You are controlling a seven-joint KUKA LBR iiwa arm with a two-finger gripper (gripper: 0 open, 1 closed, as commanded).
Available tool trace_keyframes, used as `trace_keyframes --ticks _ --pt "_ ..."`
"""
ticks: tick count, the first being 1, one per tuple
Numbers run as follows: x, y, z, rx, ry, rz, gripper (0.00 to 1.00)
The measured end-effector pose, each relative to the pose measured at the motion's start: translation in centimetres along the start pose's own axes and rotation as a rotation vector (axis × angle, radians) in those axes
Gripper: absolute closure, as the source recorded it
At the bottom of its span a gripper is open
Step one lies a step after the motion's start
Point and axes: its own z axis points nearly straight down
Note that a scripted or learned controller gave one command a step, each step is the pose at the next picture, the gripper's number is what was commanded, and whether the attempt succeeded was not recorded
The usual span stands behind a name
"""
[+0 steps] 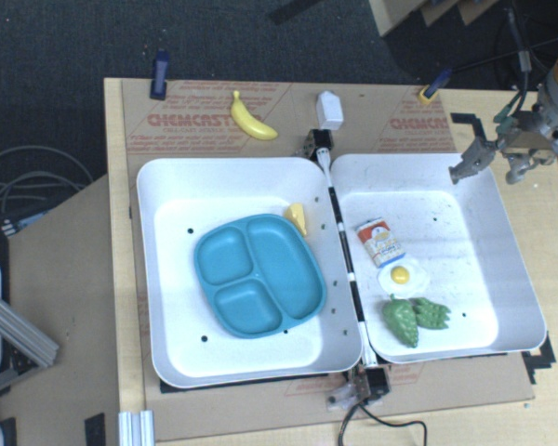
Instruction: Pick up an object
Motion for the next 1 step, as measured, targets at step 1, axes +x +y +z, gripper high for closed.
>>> trace_keyframes --ticks 1 --pt "0.56 -8.53 7.45 0.001 0.0 0.001 0.0"
